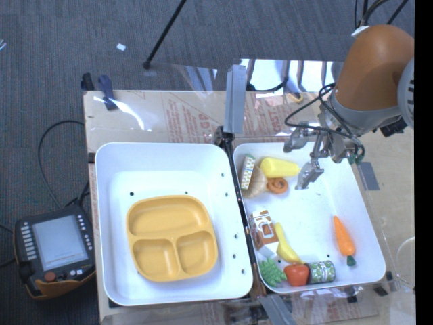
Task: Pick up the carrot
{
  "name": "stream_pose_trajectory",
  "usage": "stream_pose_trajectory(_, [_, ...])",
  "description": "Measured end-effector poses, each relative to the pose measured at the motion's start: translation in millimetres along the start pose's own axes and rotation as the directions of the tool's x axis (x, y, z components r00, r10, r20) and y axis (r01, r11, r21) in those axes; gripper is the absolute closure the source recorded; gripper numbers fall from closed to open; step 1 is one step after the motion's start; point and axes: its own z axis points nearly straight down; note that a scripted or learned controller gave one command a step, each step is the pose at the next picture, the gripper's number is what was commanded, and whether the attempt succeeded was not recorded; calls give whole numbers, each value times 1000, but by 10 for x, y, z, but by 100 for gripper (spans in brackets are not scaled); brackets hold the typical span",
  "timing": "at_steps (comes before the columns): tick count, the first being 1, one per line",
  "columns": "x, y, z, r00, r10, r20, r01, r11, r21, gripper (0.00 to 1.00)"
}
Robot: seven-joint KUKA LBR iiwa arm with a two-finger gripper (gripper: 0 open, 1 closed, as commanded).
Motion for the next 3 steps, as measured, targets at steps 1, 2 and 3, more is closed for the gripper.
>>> stream_pose_trajectory(1, [-156,-480,-1981,997,79,16,-79,997,2,0])
stream_pose_trajectory(2, [35,-1092,-1111,988,151,-6,-151,988,-1,0])
stream_pose_trajectory(3, [77,-1036,304,999,43,-11,-43,999,-4,0])
